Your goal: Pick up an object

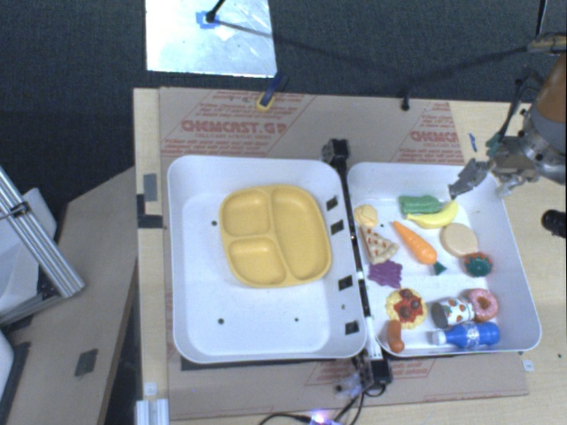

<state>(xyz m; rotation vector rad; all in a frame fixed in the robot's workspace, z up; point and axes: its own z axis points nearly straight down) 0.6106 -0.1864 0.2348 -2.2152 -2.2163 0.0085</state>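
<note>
The gripper (pixel 485 177) hung over the far right corner of the right bin (pixel 523 312), fingers spread and holding nothing. Toy food crowded that bin: a banana (pixel 436 217) and carrot (pixel 415 242) nearest it, a blue bottle (pixel 468 335) against the near rim. The left bin (pixel 190 326) held a yellow tray (pixel 271 235) with bare floor around it.

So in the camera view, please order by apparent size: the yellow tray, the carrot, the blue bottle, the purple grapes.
1. yellow tray, by far the largest
2. carrot and blue bottle look alike, so no ranking
3. purple grapes, the smallest
</note>
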